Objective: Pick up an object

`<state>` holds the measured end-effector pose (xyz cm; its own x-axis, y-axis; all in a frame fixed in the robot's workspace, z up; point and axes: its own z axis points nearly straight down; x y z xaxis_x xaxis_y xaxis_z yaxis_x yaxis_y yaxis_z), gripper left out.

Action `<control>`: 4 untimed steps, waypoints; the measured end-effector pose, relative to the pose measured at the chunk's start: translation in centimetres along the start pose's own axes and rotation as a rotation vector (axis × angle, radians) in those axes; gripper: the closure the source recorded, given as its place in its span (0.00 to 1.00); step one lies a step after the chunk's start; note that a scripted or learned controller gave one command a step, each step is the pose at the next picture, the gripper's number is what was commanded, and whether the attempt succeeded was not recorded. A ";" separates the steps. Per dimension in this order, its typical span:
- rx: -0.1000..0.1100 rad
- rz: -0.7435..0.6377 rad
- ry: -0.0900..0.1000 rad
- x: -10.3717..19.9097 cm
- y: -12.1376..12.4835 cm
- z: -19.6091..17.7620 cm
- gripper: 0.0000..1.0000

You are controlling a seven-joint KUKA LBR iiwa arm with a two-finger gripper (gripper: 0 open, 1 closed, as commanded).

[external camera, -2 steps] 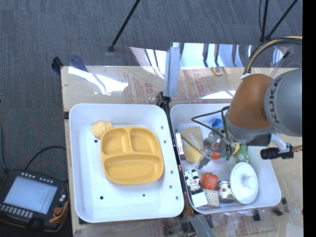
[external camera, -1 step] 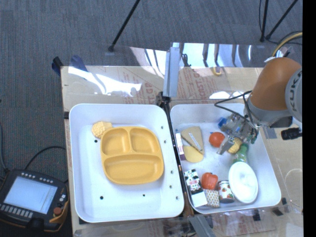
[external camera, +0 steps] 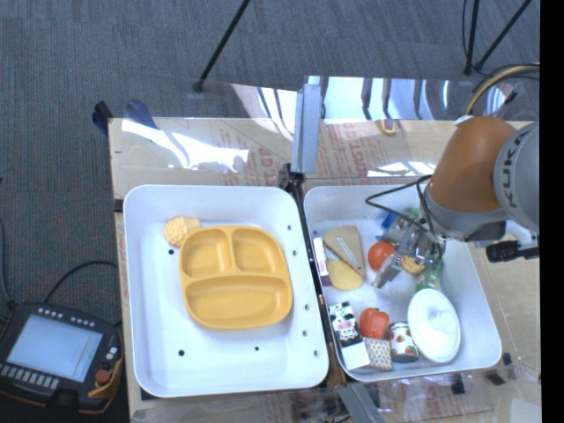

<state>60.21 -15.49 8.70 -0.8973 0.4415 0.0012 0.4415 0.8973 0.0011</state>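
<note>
My gripper [external camera: 401, 265] hangs low inside the right bin [external camera: 489, 324], reaching in from the right under the orange band of the arm. It is open, and nothing sits between its fingers. A red tomato [external camera: 380, 254] lies just to the left of the left finger, close to it or touching it. A pale yellow cheese wedge [external camera: 344, 252] lies further left. Right of the gripper, a green bottle [external camera: 430, 276] is partly hidden by the wrist.
In the right bin's front part are a white round bowl [external camera: 434, 324], a red pepper [external camera: 374, 322], a small can [external camera: 404, 342] and a cow-patterned carton [external camera: 344, 322]. The left bin [external camera: 150, 342] holds a yellow divided plate [external camera: 235, 276] and a small yellow corn piece [external camera: 180, 229].
</note>
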 end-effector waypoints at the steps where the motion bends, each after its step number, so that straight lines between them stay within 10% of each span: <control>1: 0.000 0.229 0.001 3.0 4.4 0.0 0.00; 2: 0.002 0.391 0.002 4.1 -3.6 0.0 0.00; 3: -0.007 0.466 -0.022 11.4 -1.6 -0.5 0.00; 4: 0.001 0.520 0.000 5.5 2.9 0.0 0.00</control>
<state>56.54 -10.50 8.70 -0.5597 0.8287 0.0010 0.8287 0.5597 -0.0005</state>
